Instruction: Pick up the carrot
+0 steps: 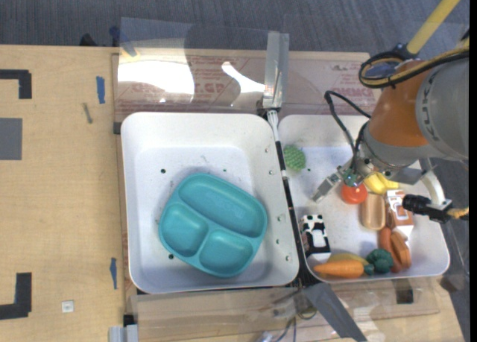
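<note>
Orange plastic carrot with green leafy top (341,266) lies flat along the near rim of the right shallow white bin (440,258), tip toward the divider, green end pointing right. Dark green broccoli-like toy (379,259) touches its leafy end. Small black-and-white block toy (315,233) sits just behind the carrot, near the divider. Reddish sausage-shaped toys (396,247) lie just right of the broccoli. Tan bread-roll toy (373,211) stands further back, with a white and orange carton (400,210) beside it. Left shallow white bin (141,206) holds a teal three-compartment plastic plate (214,222). Mid-bin, the metal pincer (335,181) hangs from the grey arm with orange band (399,113), fingers spread, released, nothing between them. Red tomato toy (354,192) and yellow toy (378,182) sit just beside the pincer, on its right. Pincer is well apart from the carrot, the block toy between them. Green knobbly ball (294,157) rests further back by the divider. Wooden desk (52,184) extends left.
</note>
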Tool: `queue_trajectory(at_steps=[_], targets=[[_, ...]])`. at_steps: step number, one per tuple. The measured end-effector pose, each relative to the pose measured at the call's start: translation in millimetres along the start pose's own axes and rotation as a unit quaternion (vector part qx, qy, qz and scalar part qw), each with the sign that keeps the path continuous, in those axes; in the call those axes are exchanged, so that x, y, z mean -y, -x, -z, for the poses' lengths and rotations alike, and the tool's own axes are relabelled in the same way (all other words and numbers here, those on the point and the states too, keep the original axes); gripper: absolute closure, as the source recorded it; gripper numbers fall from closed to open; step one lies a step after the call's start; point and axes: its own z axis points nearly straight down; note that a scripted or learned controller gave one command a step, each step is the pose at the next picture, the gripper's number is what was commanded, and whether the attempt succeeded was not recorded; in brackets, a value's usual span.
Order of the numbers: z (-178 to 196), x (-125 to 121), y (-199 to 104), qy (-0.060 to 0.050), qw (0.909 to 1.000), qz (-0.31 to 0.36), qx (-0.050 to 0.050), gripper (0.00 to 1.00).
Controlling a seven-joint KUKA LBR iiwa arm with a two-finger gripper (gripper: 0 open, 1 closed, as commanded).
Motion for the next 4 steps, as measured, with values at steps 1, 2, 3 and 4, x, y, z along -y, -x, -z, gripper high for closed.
queue_trajectory(at_steps=[1,2,3,4], targets=[[0.1,119.4,13.4,0.000,0.9949,0.101,-0.004,0.00],[3.0,83.4,-55.6,0.001,0.9904,0.138,0.006,0.00],[1.6,58.4,-37.2,-0.003,1.0000,0.009,0.004,0.00],[14.6,17.5,44.7,-0.001,0.9998,-0.019,0.000,0.00]])
